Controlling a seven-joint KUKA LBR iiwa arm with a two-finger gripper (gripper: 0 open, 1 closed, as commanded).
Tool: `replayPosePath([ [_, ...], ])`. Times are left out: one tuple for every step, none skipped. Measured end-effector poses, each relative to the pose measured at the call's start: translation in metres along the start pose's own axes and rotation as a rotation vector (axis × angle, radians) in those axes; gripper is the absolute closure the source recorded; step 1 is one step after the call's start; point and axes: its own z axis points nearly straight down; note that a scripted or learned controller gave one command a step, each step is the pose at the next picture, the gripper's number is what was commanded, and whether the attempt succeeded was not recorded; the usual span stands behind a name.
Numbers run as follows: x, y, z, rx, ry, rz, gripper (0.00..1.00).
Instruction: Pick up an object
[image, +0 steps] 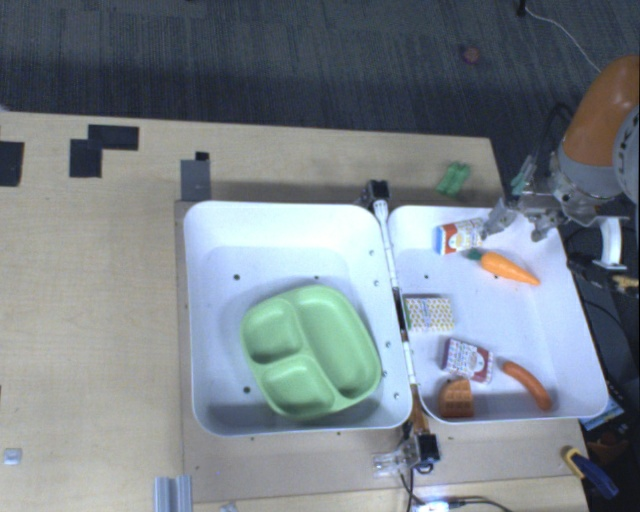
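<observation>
A: What sits on the desk (90, 320)?
B: Two white bins. The left bin (210, 300) carries a green divided plate (310, 350).
A: And the right bin (570, 330)?
B: A carrot (508, 267), a sausage (527, 383), a small carton (458, 238) and a patterned packet (428, 313).
A: The hand (520, 222)?
B: Over the far edge, fingers spread, gripping nothing, just beside the carton and carrot.

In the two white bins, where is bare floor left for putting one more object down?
Left white bin: bare floor above the green divided plate, along the far wall. Right white bin: a bare patch right of the small patterned box, below the orange carrot. Crowded at its near-left corner and by the gripper.
</observation>
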Motion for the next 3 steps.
replayPosePath([
  [-0.011,-0.002,0.064,0.014,0.010,-0.002,0.00],
  [-0.011,0.000,0.052,0.011,0.006,-0.006,1.00],
  [-0.011,0.000,0.052,0.010,0.006,-0.007,0.00],
])
